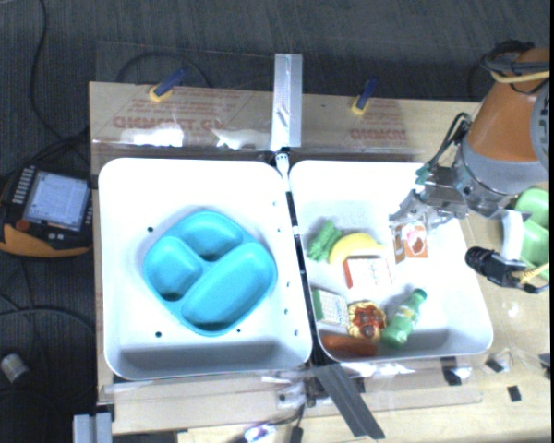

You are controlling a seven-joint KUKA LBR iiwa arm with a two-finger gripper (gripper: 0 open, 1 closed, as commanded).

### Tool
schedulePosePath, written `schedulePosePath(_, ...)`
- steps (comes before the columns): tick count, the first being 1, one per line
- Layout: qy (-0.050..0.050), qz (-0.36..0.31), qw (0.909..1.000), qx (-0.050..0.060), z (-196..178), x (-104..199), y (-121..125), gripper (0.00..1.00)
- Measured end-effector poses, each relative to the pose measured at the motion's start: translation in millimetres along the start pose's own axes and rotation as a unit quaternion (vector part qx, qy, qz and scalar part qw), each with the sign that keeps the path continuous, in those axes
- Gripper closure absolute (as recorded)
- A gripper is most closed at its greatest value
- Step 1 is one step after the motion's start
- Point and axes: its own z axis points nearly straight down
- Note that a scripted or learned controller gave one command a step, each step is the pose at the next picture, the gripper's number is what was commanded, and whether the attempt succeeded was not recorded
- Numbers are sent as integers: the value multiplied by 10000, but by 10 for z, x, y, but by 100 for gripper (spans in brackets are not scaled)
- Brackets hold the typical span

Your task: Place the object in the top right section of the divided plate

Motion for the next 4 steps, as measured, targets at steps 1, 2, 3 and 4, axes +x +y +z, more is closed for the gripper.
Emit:
schedulePosePath(1,0,0,10000,-1,-1,0,0,0)
schedulePosePath(2,-37,-721,9974,-6,-372,514,628,0)
schedulePosePath(3,-42,-718,9974,-4,-371,510,628,0)
schedulePosePath(4,-37,-2109,9775,-5,-529,958,951,0)
